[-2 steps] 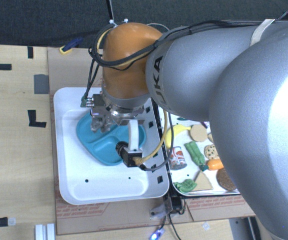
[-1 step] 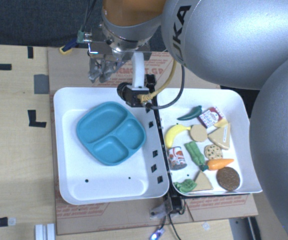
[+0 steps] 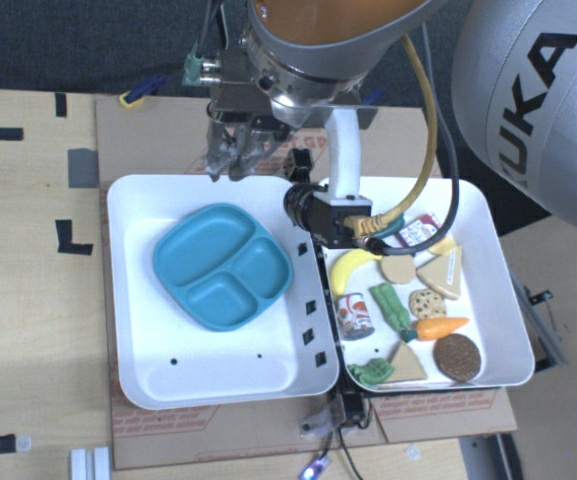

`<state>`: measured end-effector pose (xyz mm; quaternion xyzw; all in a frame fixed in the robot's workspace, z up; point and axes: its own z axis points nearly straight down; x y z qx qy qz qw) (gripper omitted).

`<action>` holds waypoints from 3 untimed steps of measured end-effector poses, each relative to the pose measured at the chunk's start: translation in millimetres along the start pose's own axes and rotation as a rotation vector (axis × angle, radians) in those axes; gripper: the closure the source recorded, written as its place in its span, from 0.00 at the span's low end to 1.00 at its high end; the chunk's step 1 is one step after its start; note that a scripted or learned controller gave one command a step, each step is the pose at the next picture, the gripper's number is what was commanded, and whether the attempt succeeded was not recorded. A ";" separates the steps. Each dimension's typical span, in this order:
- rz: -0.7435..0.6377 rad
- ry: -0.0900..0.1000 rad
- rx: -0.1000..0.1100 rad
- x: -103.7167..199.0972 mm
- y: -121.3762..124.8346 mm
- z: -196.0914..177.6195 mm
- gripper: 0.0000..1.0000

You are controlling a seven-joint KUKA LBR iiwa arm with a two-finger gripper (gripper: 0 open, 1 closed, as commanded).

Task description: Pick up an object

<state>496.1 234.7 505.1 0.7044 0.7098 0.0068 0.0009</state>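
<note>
Yellow plastic banana [image 3: 351, 267] lies in the right white bin [image 3: 498, 258] near its 10 o'clock corner, long axis running 8 to 2 o'clock. Gripper [image 3: 230, 160] hangs above the left bin's [image 3: 128, 268] 12 o'clock rim; whether it is apart or together, cannot tell. Blue three-part tray [image 3: 222, 265] sits mid left bin. Tan bench [image 3: 28, 268] beneath

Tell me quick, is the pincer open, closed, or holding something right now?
Pincer: cannot be told from this view. It sits above the back rim of the left bin, with nothing seen in it.
</note>
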 end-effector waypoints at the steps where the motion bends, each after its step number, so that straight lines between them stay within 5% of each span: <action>1: 0.006 -0.008 0.010 -1.4 -12.7 -31.4 1.00; 2: 0.007 -0.015 0.024 -2.2 -14.7 85.9 1.00; 3: 0.012 -0.009 0.008 -63.5 -13.0 36.1 1.00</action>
